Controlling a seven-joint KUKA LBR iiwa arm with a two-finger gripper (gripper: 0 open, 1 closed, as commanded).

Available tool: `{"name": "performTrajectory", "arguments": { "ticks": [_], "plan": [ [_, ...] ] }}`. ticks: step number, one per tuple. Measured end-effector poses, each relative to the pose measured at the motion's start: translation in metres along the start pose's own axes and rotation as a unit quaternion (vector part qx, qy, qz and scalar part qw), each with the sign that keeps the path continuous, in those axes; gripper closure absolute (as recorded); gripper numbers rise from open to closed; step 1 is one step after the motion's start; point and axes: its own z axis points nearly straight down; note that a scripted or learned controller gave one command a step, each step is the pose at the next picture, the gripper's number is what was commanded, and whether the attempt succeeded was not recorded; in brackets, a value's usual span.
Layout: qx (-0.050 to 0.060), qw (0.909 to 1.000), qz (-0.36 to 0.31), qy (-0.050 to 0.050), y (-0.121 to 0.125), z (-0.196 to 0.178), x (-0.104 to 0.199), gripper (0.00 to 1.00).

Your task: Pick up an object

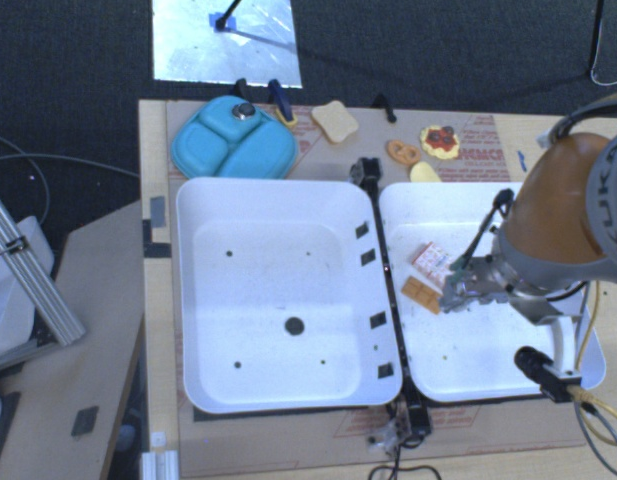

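Note:
In the right bin [458, 373] lie two small objects: a pink-and-white wrapped packet [430, 259] and an orange-brown waffle-like piece [419, 293] just below it. My gripper [456, 296] hangs low over the bin, right beside the orange piece and slightly below the packet. The arm's orange band [558, 203] and grey wrist [533, 283] cover the bin's right half. Nothing is visibly held between the fingers.
The left bin [288, 293] has a dark round spot [294, 326] on its floor. Behind the bins lie a blue divided plate [233, 140], a toast slice [334, 121], a pretzel [402, 151], a toy pizza [440, 140] and a yellow piece [424, 172].

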Motion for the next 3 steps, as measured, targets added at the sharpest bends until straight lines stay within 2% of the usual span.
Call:
{"name": "performTrajectory", "arguments": {
  "ticks": [1, 2, 3],
  "plan": [
    [0.003, 1.0000, 0.004, -0.002, 0.017, 0.006, 0.023, 1.00],
    [0.003, 1.0000, 0.005, -0.002, 0.000, -0.019, 0.051, 1.00],
    [0.005, 1.0000, 0.004, -0.002, -0.001, 0.003, 0.095, 1.00]
  ]
}}
